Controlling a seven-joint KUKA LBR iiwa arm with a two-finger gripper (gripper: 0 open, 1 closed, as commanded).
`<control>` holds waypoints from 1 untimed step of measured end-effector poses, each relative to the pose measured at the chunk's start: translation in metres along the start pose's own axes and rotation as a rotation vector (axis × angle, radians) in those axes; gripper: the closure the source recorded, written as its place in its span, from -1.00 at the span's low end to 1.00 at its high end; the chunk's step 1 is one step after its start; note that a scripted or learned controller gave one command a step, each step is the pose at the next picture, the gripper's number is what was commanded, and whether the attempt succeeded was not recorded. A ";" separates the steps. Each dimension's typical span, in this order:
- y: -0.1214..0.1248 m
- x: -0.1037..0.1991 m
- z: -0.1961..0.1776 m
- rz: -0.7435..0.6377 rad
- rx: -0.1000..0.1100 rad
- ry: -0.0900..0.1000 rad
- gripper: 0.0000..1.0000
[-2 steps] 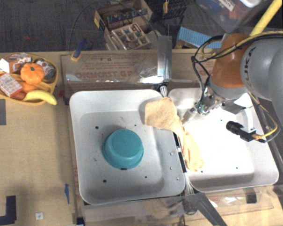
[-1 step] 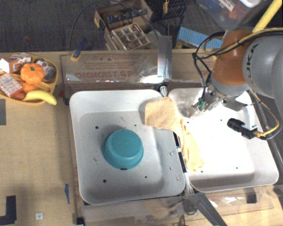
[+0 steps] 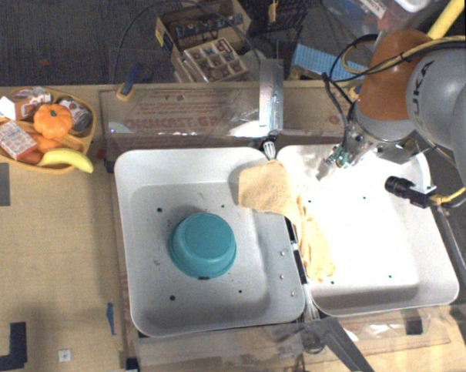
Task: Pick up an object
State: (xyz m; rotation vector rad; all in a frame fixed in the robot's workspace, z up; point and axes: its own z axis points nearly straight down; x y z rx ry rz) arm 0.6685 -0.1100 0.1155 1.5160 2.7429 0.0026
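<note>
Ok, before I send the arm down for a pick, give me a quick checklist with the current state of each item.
1. Pickable things in the bins: ok. A teal bowl sits upside down in the left bin; a yellow cloth is draped over the divide between both bins.
2. Gripper position: ok. It is over the upper left of the right bin, near the cloth's upper end.
3. Gripper lined up over a target: not ok. It is beside the cloth, not above it.
4. Finger opening: cannot tell.
5. Anything held already: cannot tell, too small to see.
</note>
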 end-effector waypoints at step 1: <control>0.000 0.000 0.000 0.000 0.001 0.001 -1.00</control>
